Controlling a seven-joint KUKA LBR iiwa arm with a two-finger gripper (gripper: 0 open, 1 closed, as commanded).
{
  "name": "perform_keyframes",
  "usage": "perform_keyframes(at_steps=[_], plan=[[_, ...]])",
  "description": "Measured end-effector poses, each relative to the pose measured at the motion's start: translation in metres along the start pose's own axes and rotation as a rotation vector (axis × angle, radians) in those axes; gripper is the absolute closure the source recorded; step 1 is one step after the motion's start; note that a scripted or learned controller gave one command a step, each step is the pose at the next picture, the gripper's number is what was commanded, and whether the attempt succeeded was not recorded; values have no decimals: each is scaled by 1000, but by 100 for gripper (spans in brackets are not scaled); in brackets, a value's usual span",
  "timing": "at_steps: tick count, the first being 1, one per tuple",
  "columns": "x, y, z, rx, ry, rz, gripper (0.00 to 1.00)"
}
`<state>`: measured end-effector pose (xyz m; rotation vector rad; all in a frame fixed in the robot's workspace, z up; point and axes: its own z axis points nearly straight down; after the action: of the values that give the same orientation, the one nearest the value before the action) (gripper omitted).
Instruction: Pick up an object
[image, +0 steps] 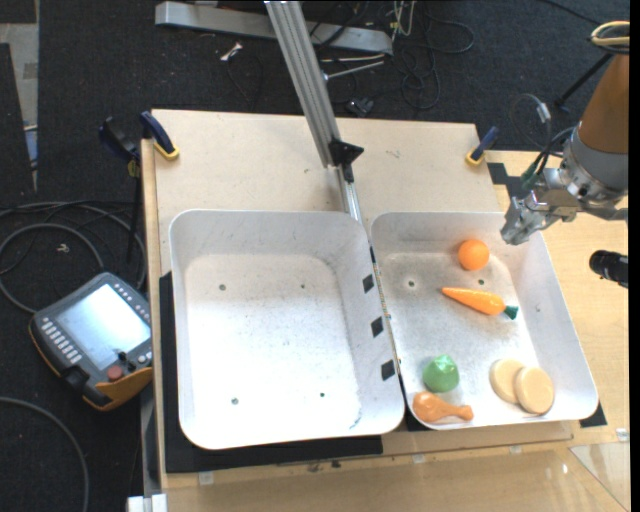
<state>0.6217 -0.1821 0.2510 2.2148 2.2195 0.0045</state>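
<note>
Pincer (517, 232): poised over the far right rim of the right bin (560, 310), fingers pointing down and toward the bin; nothing between them; whether they stand wide or narrow cannot be told, the tips being small and dark against the rim; grey arm (600, 150) cut off at the right edge of the view.

Carrot (478, 300): lies flat in the right bin, near its middle; long axis runs left to right, slightly slanted; narrow tip points left, green end points right and a little toward the near side.

Orange ball (473, 254): just beyond the carrot, apart from it, near the pincer.

Green ball (440, 374): near side of the same bin; orange drumstick-shaped piece (441, 408) just in front of it, at the near rim.

Two tan discs (523, 385): near right corner, overlapping.

Left bin (200, 240): beside the right bin, walls touching along the middle.

Handheld controller (95, 340): on the floor left of the bench, screen blurred.
</note>
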Motion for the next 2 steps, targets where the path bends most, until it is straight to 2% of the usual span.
perform_keyframes(at_steps=[2], plan=[[114,-11,-9,7,5,-7,100]])
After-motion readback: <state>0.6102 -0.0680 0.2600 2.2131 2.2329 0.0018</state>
